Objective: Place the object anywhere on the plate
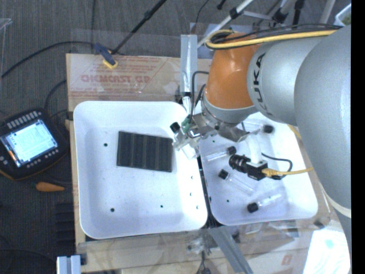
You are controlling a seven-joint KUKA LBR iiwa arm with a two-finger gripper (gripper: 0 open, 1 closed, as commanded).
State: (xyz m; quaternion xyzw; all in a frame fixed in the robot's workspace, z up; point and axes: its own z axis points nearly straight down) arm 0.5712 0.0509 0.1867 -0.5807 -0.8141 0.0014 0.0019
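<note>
Bins: two, white, side by side. Left bin (91, 210) holds one dark ribbed plate (145, 151), lying flat in its upper half, clear white floor on every side of it. Right bin (299, 201) holds about four small clear vials with black caps: one (225, 154) just under the wrist, one (223, 174) below it, one (263, 200) near the front wall, one (266, 129) at the back.

Gripper (183, 135): one, over the shared rim between bins, beside the plate's right edge. Whether it is spread or closed, or carrying a vial, cannot be told.
</note>
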